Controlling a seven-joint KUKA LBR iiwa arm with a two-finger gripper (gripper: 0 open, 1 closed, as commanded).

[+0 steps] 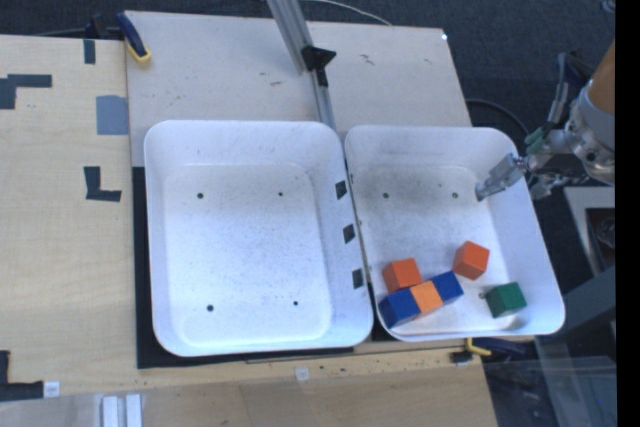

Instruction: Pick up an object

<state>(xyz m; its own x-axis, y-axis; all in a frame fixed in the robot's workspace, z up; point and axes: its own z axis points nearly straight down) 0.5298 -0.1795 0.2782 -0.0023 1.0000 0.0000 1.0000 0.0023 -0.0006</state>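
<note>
Your gripper (510, 173) hung over the right bin's (420, 165) far right rim; whether it was spread or pinched, you could not tell.

Nearest you, the blue block (400, 307) touched a small orange cube (428, 296), then a green block (506, 298), an orange block (403, 273) and another orange cube (471, 259). The left bin (160, 215) sat alongside.

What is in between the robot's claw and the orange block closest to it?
Nothing. In the camera view, just bare white bin floor lies between the gripper and the nearest orange block.
</note>
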